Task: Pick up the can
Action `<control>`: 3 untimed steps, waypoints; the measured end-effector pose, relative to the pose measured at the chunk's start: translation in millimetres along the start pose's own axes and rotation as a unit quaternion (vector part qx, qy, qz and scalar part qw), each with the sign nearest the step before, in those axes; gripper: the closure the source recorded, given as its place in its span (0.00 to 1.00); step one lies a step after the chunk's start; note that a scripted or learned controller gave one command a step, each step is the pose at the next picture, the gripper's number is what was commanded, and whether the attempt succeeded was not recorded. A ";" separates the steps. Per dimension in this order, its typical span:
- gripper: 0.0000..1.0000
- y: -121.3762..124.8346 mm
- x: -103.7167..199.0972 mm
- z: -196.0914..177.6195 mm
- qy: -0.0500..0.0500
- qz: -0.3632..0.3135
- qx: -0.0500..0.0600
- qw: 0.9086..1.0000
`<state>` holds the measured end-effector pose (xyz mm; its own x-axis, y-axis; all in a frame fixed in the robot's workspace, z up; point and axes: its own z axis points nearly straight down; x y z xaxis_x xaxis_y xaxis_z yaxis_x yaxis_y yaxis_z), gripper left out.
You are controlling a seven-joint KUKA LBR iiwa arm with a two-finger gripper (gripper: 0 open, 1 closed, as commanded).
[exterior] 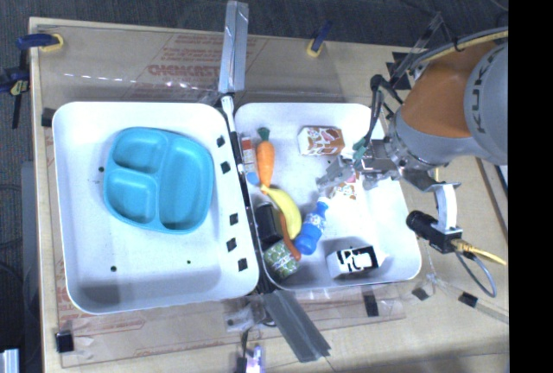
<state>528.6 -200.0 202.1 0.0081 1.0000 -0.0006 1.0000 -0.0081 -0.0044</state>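
The arm (449,104) reached in over the right bin (380,125), and its gripper (341,177) hung above the bin's middle, just beside a small red-and-white packet (348,188); whether the fingers were spread or pressed together could not be told, and nothing showed between them. The can (281,258) (green-patterned, seen end-on) lay in the right bin's near-left corner, against the divider wall, well apart from the gripper. Relative to the can: a banana (285,209) lay just above it, a carrot (265,160) further up along the divider, and a blue-capped bottle (313,224) just to its upper right, tilted. A black-and-white box (355,259) sat to the can's right along the near wall. A brown patterned carton (320,140) lay at the bin's far side, well apart from the can. To the can's left, across the divider, the left bin (86,276) bore a blue compartment plate (160,180).
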 end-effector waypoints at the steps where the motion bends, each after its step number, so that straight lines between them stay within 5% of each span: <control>1: 0.00 90.6 9.7 35.3 0.001 0.071 0.000 0.997; 2: 0.00 71.8 6.3 94.7 0.002 0.167 -0.007 0.986; 3: 0.00 41.6 2.7 74.9 0.001 0.176 0.001 0.984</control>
<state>569.9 -197.7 127.0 0.3546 0.9350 -0.0003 0.9350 -0.3546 -0.0057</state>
